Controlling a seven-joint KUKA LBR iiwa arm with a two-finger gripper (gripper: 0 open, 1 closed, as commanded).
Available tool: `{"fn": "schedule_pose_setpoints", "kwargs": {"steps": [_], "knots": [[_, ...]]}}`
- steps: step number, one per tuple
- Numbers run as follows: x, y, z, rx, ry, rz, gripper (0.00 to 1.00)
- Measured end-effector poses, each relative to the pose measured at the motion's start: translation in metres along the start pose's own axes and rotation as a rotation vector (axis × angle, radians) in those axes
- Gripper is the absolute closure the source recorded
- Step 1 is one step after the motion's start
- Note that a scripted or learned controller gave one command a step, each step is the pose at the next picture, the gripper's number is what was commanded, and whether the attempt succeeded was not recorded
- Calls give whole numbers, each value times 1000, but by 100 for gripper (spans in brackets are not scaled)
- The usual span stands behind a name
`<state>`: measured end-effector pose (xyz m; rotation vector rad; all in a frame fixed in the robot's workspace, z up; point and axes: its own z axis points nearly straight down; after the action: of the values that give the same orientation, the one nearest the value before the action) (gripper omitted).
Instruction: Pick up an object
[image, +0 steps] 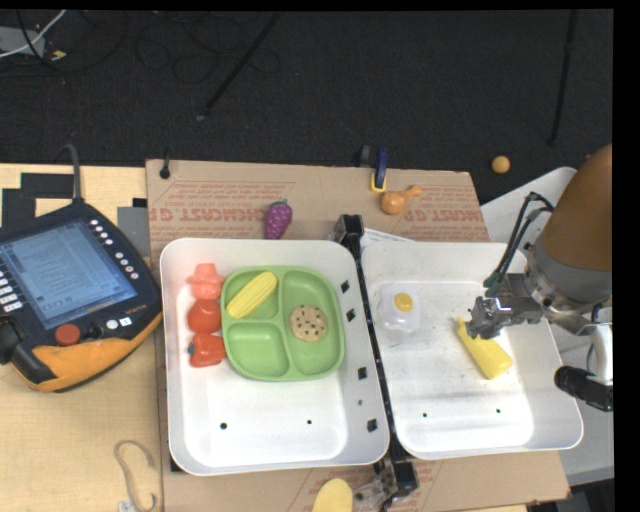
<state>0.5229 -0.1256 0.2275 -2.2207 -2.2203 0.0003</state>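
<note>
- Yellow wedge-shaped block (486, 354) lies tilted on the floor of the right white bin (470, 425), near its right side.
- Gripper (484, 322) sits right at the block's upper-left end; can't tell if jaws are apart or together, or touching it.
- Small clear cup w/ yellow lid (402, 308) in same bin, left of block, apart.
- Left white bin (260, 430): green sectioned plate (265, 352) w/ yellow corn (250, 293) & cookie (308, 322); red toy pieces (204, 318) beside the plate.
- Tablet controller (68, 288) on counter, far left.
</note>
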Motion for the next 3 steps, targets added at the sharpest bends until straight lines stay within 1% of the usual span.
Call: {"fn": "schedule_pose_setpoints", "kwargs": {"steps": [1,2,3], "knots": [[61,1,-3,2,2,-5,100],[106,5,-8,1,1,-3,100],[150,12,4,3,0,-2,100]]}}
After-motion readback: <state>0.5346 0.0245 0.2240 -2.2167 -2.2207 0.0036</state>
